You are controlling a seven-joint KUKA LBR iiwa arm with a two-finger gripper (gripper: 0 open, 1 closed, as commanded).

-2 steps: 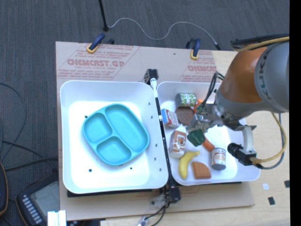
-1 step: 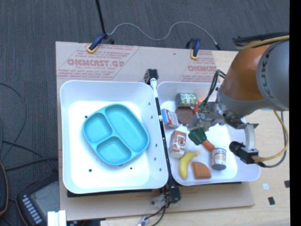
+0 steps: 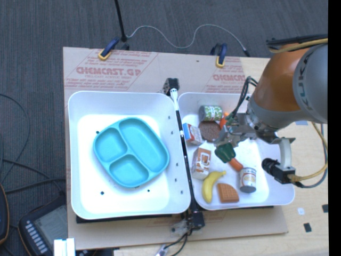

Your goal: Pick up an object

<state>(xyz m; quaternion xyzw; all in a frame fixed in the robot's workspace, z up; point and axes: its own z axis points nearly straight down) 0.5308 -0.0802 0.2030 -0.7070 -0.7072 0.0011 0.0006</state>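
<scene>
Approach step, by judgement: gripper (image 3: 230,134) sits low in the right bin (image 3: 277,199), above the clutter, nothing visibly held. Finger state cannot be told. Candidates: green object (image 3: 225,153) at 6 o'clock of the gripper, brown disc (image 3: 210,130) at 9 o'clock, banana (image 3: 211,182) and can (image 3: 248,179) farther down. Next move calls for descent onto one item.
</scene>
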